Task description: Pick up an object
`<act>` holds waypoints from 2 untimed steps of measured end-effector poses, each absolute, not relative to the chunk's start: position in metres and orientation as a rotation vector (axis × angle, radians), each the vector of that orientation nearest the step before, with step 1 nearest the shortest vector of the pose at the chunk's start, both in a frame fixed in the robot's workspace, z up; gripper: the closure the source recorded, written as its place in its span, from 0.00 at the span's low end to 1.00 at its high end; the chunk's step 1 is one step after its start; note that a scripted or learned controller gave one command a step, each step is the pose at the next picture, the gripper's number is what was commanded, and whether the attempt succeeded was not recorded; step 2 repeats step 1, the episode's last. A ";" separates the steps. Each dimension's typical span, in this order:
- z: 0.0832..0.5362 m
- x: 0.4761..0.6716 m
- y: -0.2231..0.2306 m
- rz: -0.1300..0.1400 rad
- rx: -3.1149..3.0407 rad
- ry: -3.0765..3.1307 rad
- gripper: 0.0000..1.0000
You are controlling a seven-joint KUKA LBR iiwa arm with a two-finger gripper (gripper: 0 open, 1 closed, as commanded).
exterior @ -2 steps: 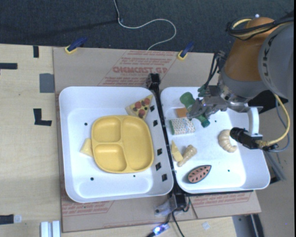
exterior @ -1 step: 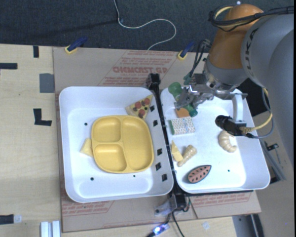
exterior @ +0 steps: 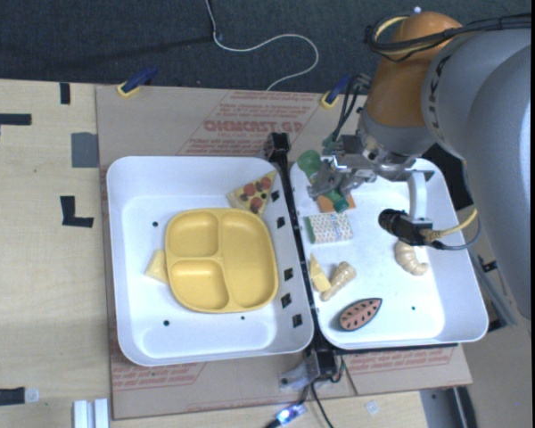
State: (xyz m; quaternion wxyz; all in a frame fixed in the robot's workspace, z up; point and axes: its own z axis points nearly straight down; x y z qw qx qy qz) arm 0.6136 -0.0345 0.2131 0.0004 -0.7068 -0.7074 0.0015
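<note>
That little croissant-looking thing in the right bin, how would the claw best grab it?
Probably from straight above, fingers closing across the narrow middle of the croissant. It lies flat and curved on the bin floor with free space on either side, so its short width looks easier to span than its length.

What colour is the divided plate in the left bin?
Yellow; the divided plate shows plainly in the camera view.

Grey arm entering from the right of the frame, orange band at upper right, wrist angled down-left, gripper (exterior: 332,184) low at upper centre-right, finger state unclear
</note>
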 end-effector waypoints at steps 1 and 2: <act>0.235 0.611 -0.035 0.000 -2.220 -2.223 1.00; 0.235 0.611 -0.035 0.000 -2.220 -2.223 1.00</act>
